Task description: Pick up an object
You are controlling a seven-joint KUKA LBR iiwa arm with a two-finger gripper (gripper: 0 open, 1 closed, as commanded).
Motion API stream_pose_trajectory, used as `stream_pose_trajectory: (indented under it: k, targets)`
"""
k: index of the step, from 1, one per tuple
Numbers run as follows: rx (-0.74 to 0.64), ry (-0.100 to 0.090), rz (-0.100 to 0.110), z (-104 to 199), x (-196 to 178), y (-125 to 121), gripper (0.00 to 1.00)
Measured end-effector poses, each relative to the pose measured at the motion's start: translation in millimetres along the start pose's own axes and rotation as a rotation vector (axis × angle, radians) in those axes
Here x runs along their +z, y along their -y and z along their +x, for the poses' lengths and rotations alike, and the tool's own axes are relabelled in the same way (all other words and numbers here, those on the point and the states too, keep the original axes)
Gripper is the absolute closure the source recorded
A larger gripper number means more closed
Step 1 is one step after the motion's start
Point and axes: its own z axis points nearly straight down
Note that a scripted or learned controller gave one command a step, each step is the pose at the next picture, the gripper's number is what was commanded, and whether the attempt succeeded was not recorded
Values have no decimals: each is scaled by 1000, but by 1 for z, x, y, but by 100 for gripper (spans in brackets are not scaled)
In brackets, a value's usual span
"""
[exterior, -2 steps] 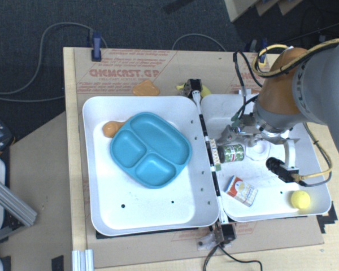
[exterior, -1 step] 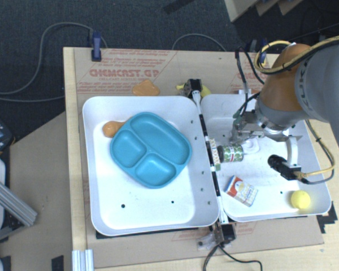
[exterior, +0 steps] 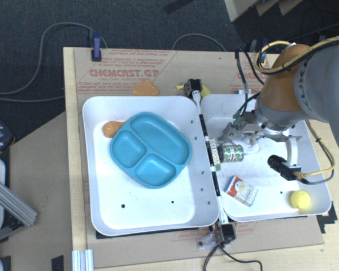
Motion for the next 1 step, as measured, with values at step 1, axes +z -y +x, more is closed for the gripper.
stream_pose_trajectory:
  k: [1]
  targets:
    - [0,1,-3,-24,10,-6,0]
